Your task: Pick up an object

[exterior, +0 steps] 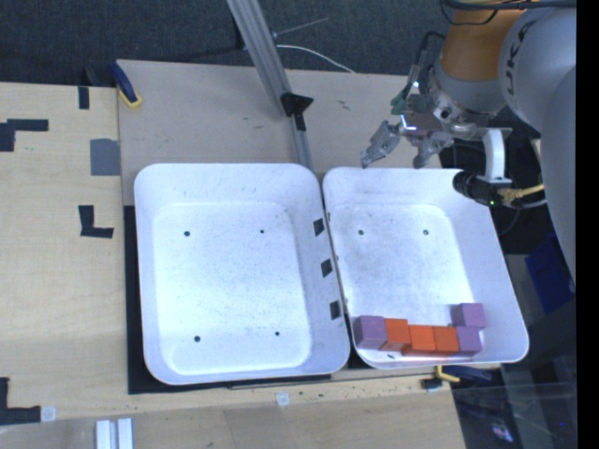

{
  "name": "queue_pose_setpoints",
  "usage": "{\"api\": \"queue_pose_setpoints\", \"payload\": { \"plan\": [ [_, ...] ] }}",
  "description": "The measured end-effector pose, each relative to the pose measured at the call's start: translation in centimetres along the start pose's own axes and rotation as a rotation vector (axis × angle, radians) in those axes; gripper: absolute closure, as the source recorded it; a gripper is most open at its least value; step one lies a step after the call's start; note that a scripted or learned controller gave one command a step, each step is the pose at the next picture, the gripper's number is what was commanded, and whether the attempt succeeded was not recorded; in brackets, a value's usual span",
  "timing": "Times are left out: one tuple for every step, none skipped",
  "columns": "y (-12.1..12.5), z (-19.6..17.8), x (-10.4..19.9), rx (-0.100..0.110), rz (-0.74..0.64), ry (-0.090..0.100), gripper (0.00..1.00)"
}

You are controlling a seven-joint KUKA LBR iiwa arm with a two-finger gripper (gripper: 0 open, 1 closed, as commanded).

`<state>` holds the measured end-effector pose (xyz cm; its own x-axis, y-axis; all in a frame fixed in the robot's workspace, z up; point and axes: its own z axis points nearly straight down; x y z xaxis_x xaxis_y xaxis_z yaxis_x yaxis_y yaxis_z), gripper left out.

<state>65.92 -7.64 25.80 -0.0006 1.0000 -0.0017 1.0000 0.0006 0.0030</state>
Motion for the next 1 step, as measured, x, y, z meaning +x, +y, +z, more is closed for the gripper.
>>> {"api": "queue_pose_setpoints", "payload": {
  "plan": [
    [2.15, 4.48, -4.80, 0.007, 0.004, -0.001, 0.00]
  ]
}}
